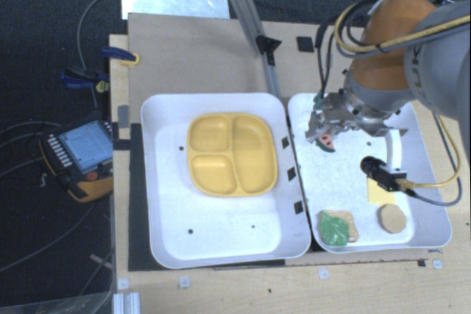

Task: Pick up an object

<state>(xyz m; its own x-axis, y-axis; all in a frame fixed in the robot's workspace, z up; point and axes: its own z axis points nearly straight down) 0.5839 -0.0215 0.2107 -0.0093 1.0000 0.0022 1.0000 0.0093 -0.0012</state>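
Observation:
My gripper (pixel 322 130) hangs over the upper left part of the right bin (pixel 427 158). A small red and green piece (pixel 328 143) shows right at its tip, and whether it is gripped or lying on the bin floor I cannot tell. Lower in the same bin lie a green piece on a tan slice (pixel 337 228), a round tan biscuit (pixel 392 218) and a flat yellow square (pixel 380 193), partly hidden. In the left bin (pixel 158 180) lies a yellow divided plate (pixel 232 154).
The grey arm with its orange band (pixel 394 26) reaches in from the upper right above the right bin. A metal pole (pixel 246 4) slants down to the gap between the bins. Clamps and a handheld unit (pixel 82 151) sit left of the bench.

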